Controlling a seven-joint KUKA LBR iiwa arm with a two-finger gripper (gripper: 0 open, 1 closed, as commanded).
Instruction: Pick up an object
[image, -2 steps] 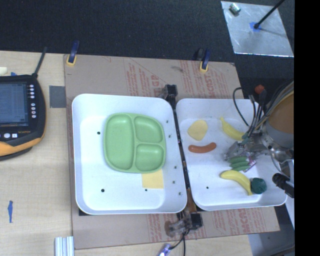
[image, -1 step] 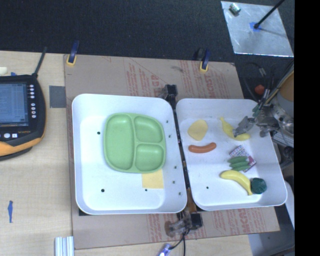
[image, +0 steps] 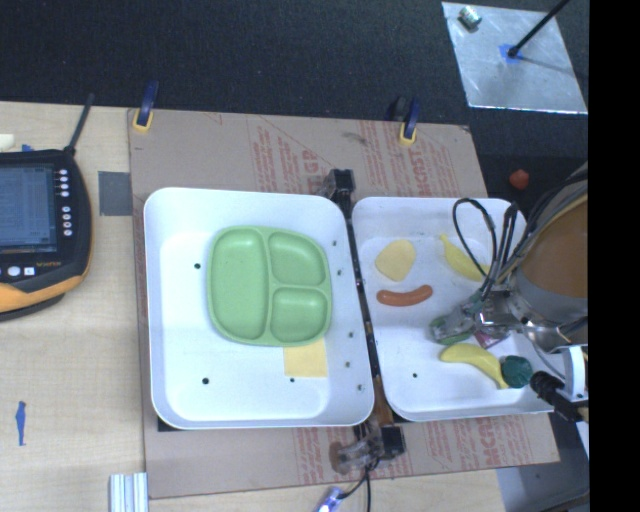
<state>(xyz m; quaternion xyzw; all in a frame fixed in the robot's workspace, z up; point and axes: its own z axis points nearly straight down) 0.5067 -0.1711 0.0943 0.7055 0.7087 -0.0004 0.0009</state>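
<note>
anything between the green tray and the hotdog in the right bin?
Camera view: just the two bins' adjoining rims and bare white bin floor lie between the green divided tray and the hotdog. No object sits on that stretch.

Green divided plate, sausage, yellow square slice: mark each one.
Green divided plate (image: 268, 286), camera view, on the ridge between its compartments.
Sausage (image: 404, 295), camera view, on its middle.
Yellow square slice (image: 307, 360), camera view, on its centre, below the plate.
</note>
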